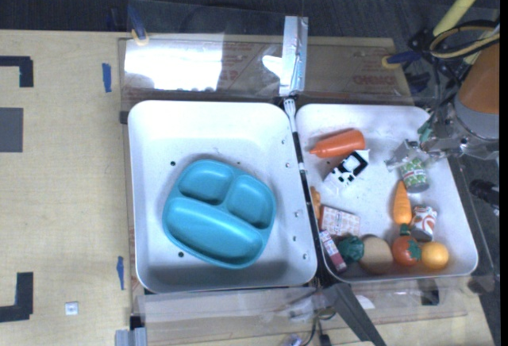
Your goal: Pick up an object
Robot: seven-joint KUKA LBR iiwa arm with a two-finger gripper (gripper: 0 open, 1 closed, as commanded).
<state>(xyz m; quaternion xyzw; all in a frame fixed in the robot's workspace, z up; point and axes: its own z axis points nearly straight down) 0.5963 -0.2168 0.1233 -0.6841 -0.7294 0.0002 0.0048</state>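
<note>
My gripper [414,149] hangs over the right bin [373,121] near its far right edge, with the grey and orange arm behind it. Just below the gripper stands a small green-and-white can [413,175]; whether they touch I cannot tell. A large orange carrot [337,142] lies at the far left of this bin. Beside it is a black-and-white checkered piece [349,166]. A small carrot [402,205] lies below the can.
Along the right bin's near edge sit a red-and-white item [425,220], a tomato [406,251], an orange [434,255], a potato [377,252], a green piece [349,247] and a pink packet [338,221]. The left bin [151,130] holds a blue divided plate [220,212].
</note>
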